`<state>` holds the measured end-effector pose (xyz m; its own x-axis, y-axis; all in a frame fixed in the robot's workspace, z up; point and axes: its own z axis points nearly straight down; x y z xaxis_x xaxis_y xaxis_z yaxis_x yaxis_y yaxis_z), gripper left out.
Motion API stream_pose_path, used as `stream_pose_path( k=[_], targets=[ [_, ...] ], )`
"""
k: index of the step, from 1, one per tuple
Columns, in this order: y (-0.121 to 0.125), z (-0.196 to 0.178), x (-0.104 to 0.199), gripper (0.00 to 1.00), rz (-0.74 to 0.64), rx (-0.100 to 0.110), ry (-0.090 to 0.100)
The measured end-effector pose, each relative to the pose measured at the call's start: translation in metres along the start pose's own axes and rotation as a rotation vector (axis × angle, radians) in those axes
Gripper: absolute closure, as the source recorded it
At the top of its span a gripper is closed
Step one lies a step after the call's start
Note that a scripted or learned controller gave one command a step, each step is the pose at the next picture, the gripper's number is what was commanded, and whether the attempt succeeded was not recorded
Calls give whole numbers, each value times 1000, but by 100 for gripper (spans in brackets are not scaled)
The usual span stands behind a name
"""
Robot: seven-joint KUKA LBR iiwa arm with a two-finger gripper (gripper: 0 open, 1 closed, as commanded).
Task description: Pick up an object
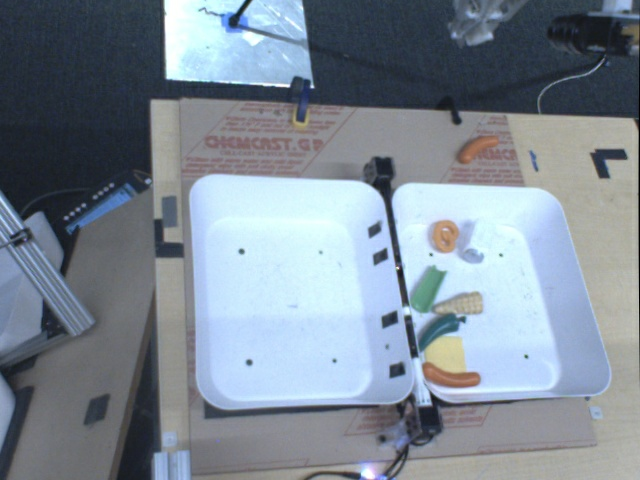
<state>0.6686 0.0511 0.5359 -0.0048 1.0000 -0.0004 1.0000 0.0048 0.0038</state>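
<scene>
White plastic forms both shallow bins on the table [560, 138]. The left bin [290, 288] and the right bin [545, 298] touch along a central seam.

All objects in the right bin cluster toward its 9 o'clock wall. From 12 to 6 o'clock along that wall: an orange ring [445, 235], a pale clear piece [476, 242] just beside it, a green pepper [427, 287], a corn cob [459, 304], a dark green chili [438, 328], a yellow block [448, 353], and an orange sausage [451, 376] near the 6 o'clock rim. The 3 o'clock half of this bin offers open floor.

A second orange sausage [478, 149] lies on the table beyond the bin's 12 o'clock rim.

The pincer [478, 16] hangs blurred at the frame's 1 o'clock, well apart from both bins; whether it is apart or together cannot be determined.
</scene>
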Motion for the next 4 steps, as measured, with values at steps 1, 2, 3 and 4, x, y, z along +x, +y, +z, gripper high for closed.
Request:
stream_pose_path(
  k=[1,2,3,4],
  targets=[
    [-1,1,-69,100,6,1,-1],
    [-1,1,-69,100,3,1,0],
    [-1,1,-72,100,4,1,0],
    [-1,1,-74,100,3,1,0]
  ],
)
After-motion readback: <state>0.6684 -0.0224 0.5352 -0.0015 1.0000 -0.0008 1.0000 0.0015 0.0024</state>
